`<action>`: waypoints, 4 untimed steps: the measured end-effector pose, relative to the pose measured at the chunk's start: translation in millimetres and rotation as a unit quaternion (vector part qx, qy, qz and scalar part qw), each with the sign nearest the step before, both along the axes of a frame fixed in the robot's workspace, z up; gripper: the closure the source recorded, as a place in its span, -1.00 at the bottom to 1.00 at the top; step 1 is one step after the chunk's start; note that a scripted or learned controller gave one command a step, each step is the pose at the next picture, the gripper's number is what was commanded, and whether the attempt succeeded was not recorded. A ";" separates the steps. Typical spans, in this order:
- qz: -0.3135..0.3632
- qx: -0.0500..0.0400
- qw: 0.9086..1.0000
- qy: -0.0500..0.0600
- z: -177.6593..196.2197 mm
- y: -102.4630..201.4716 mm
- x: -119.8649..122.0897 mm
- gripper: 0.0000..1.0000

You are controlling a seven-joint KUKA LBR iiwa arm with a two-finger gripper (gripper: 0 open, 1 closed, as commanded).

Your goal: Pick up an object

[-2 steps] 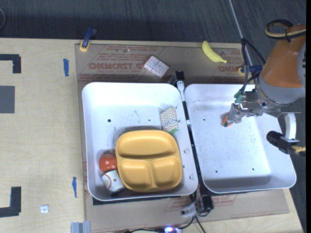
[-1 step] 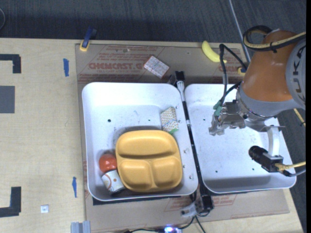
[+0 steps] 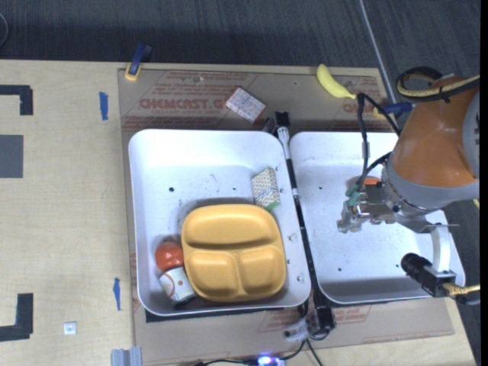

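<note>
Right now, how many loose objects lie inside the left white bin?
3. A yellow plastic divided tray lies in the middle; an orange and white toy sits at its lower-left edge; a small patterned packet lies above its right corner. The tray may hide more.

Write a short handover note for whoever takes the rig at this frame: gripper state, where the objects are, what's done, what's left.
Gripper: over the right bin, nothing visible between its fingers; open or shut can't be told from this angle.
Objects: all in the left bin. Yellow divided tray at the near side, an orange and white toy against its left edge, a small patterned packet by the bin's right wall.
Done: nothing picked up.
Left: move across to the left bin, grasp one object and lift it.
</note>
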State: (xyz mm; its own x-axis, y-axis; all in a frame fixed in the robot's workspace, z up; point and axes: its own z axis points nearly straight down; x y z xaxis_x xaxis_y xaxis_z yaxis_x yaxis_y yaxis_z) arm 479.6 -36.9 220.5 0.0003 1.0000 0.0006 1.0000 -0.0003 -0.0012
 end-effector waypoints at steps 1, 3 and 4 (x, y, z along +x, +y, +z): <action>0.000 0.000 1.000 0.000 0.1 0.1 0.1 -1.00; -0.001 -0.001 1.000 -0.002 -134.7 -63.9 0.1 -1.00; 0.000 0.000 1.000 -0.002 -134.6 -55.4 0.4 -1.00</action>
State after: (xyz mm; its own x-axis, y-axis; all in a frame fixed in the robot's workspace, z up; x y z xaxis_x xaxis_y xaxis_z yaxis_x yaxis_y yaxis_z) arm 480.0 -92.3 85.9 0.0007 1.0000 -0.0004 1.0000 -0.0007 0.0025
